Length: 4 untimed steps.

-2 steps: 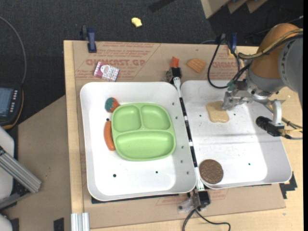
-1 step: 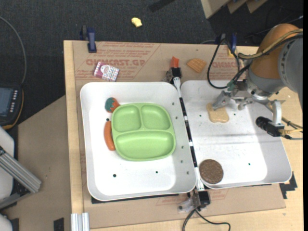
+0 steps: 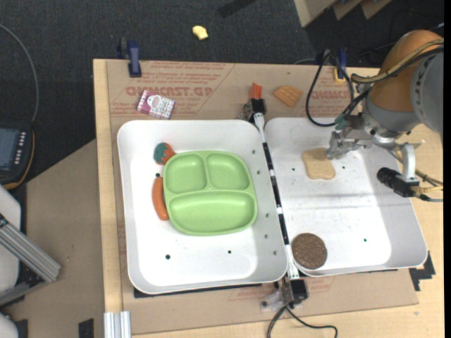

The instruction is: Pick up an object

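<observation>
A tan slice of toy bread (image 3: 318,165) lies in the upper part of the right bin (image 3: 366,210). My gripper (image 3: 337,147) hangs just above and to the right of it, close to its upper edge. A brown round patty (image 3: 309,250) rests at the right bin's front left corner. In the left bin (image 3: 141,210) a green divided plate (image 3: 209,192) sits with an orange carrot-like piece (image 3: 160,198) along its left side and a small red and teal object (image 3: 164,152) at its upper left.
A tan cracker-like piece (image 3: 287,95) and a small pink packet (image 3: 155,104) lie on the cardboard behind the bins. Cables run by the arm at the right. A yellow bit (image 3: 200,32) lies on the dark floor.
</observation>
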{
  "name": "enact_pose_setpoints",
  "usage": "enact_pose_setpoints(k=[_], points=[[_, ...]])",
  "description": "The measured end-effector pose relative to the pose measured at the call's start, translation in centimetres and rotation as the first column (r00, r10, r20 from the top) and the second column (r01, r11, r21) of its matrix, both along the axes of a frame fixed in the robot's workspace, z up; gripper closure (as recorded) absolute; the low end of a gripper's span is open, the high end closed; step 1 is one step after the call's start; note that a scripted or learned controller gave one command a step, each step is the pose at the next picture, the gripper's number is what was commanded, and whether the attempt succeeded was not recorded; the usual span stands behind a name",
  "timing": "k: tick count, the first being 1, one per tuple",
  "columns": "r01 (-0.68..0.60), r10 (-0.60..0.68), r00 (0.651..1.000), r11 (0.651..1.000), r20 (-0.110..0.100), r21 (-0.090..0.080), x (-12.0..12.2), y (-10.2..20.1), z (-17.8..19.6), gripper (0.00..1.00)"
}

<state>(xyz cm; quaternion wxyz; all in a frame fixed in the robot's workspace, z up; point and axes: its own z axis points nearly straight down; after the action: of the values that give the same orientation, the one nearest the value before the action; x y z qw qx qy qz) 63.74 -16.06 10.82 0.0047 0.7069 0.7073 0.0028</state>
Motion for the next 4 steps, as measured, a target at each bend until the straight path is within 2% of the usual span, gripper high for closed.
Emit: enact_pose_setpoints(k=[1, 2, 3, 4], points=[[0.0, 0.0, 1.0, 1.0, -0.001, 0.0, 0.0, 0.0, -0.1, 0.0], [0.001, 0.0, 1.0, 1.0, -0.01, 0.017, 0.8, -6.0, -2.2, 0.0], [-0.006, 0.006, 1.0, 1.0, -0.011, 0.006, -0.4, 0.7, -0.1, 0.0], [0.0, 0.0, 1.0, 1.0, -0.01, 0.003, -0.8, 1.1, -2.3, 0.0]])
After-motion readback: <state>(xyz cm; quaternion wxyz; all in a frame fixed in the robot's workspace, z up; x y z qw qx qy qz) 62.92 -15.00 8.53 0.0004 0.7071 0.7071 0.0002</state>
